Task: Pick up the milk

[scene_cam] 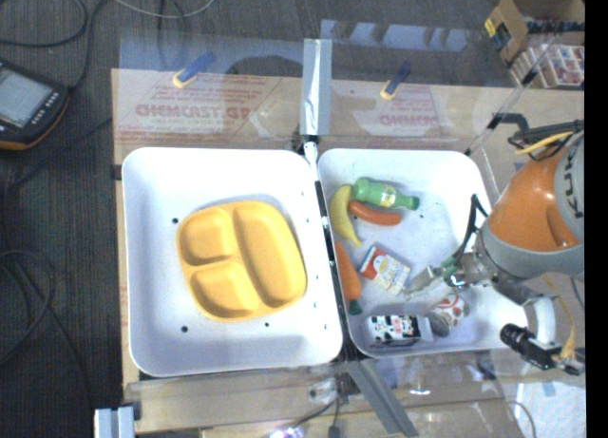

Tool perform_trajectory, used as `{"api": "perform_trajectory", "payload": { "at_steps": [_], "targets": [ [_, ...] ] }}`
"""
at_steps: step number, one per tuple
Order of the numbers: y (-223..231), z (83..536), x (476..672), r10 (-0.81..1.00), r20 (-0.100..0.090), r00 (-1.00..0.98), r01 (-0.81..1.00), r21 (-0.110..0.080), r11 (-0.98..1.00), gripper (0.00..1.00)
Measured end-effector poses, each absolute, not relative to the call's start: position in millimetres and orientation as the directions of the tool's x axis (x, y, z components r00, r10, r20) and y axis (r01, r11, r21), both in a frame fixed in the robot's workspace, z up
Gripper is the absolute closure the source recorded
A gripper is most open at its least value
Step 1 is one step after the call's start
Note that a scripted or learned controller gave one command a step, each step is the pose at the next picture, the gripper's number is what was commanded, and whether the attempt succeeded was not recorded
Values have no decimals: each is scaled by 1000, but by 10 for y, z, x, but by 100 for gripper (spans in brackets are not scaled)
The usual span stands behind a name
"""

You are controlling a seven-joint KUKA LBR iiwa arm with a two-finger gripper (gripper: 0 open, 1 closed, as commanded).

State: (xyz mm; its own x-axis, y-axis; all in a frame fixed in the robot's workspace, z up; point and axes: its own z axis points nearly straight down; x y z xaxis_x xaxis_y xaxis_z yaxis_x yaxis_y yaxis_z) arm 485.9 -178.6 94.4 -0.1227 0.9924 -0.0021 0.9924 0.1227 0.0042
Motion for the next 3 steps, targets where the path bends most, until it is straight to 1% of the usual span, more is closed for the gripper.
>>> {"api": "perform_trajectory", "payload": {
  "at_steps": [1,2,3],
  "targets": [
    [-2074,1056,4835,981,-1,-192,981,-2,192,0],
    [-1683,923,4884,936,-18,-353,936,12,353,0],
    [-1611,922,4896,965,-14,-262,965,17,262,0]
  ]
}}
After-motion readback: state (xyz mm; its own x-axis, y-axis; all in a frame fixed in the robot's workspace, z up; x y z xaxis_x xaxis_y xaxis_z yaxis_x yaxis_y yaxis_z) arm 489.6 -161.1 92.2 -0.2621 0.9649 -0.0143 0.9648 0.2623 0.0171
